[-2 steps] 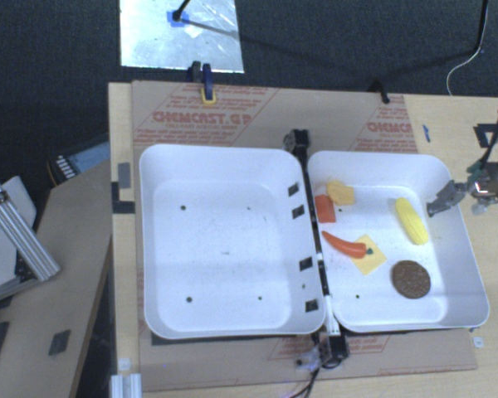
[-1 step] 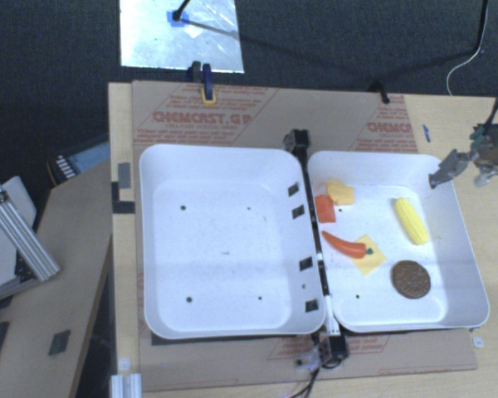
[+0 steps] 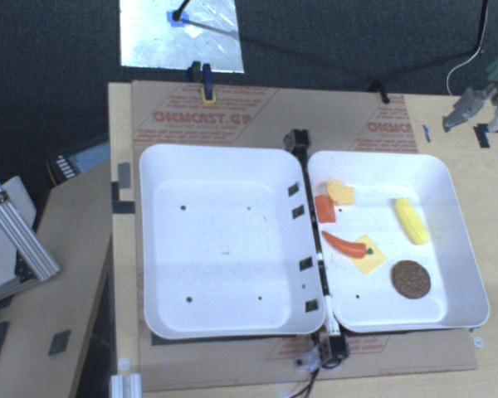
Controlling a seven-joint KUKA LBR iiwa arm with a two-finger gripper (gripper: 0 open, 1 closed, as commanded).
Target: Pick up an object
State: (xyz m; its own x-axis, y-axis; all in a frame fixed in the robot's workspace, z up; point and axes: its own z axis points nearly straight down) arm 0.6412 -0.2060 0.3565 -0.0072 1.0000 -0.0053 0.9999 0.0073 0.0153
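Tool: the tool (image 3: 479, 110) sat at the far right edge of the desk (image 3: 415, 110), well apart from both bins; whether it was wide or narrow could not be told.
Right bin: the right bin (image 3: 461, 222) held a corn cob (image 3: 411, 220), a brown disc (image 3: 411, 279), a chilli pepper (image 3: 344, 243), cheese pieces (image 3: 341, 192) and an orange block (image 3: 324, 208).
Left bin: the left bin (image 3: 224, 172) sat beside it.
Progress: nothing lifted; approach, descent and grasp all remained, by appearances.
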